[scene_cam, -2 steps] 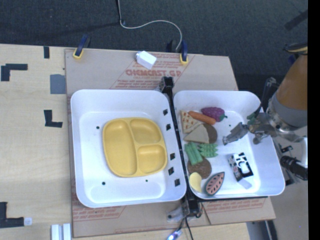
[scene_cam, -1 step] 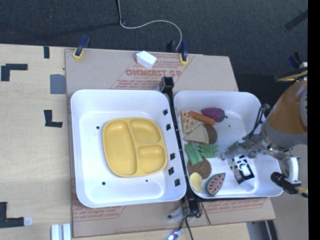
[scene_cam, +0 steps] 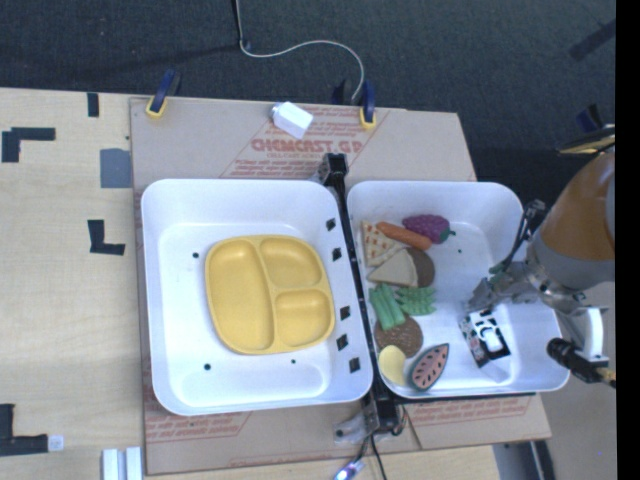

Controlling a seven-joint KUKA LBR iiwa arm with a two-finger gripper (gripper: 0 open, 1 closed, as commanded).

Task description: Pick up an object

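One gripper [scene_cam: 488, 300] hangs over the right bin [scene_cam: 500, 200], near the watermelon slice [scene_cam: 428, 366].

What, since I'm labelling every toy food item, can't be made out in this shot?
Camera view:
- Brown round piece: largely covered by the green pieces.
- Yellow piece: pressed beside the watermelon slice, too small to name.
- Right bin, far-right floor: hidden under the arm.

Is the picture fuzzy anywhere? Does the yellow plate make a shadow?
Camera view: soft, even light, so the yellow plate casts only a faint shadow in the left bin; the whole view is slightly soft, and the arm's orange band at the right edge is blurriest.
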